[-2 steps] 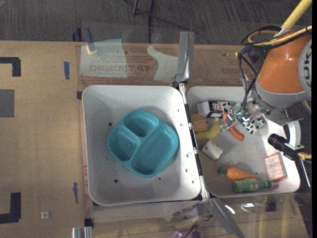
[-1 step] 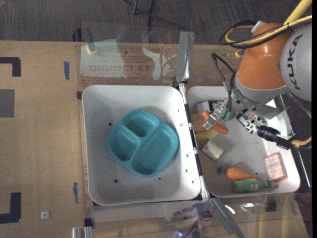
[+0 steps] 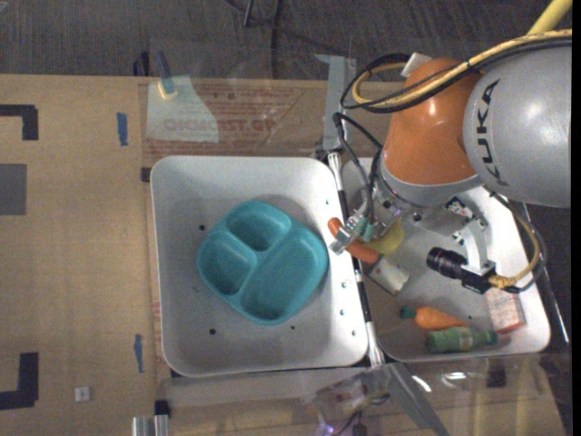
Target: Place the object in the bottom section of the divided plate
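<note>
Your table carries two bins; the teal divided plate sits left — jaws clamped on a carrot over the divider.

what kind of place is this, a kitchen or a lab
Most likely a robotics lab bench, not a kitchen: a KUKA arm reaches over two white bins, the teal divided plate and toy carrot look like test props, and blue tape marks dot the cardboard surface.
</note>
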Available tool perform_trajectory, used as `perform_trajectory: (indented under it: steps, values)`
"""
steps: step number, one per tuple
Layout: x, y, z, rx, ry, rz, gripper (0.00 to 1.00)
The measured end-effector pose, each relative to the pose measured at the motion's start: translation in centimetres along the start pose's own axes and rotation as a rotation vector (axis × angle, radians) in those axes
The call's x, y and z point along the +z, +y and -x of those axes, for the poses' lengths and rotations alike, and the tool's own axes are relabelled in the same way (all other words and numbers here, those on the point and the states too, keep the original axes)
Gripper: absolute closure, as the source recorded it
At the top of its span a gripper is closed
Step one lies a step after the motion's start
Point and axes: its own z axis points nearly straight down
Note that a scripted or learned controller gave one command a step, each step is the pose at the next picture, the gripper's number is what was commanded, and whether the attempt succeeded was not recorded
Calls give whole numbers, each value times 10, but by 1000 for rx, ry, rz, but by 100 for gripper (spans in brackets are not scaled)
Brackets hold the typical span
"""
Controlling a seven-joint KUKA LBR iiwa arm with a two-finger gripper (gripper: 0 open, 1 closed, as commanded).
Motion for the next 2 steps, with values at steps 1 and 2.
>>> perform_trajectory:
  steps: [1, 2]
  values:
    - [-29, 16, -55, -101, -1, 1, 100]
    - [-29, 15, -55, -100, -1, 1, 0]
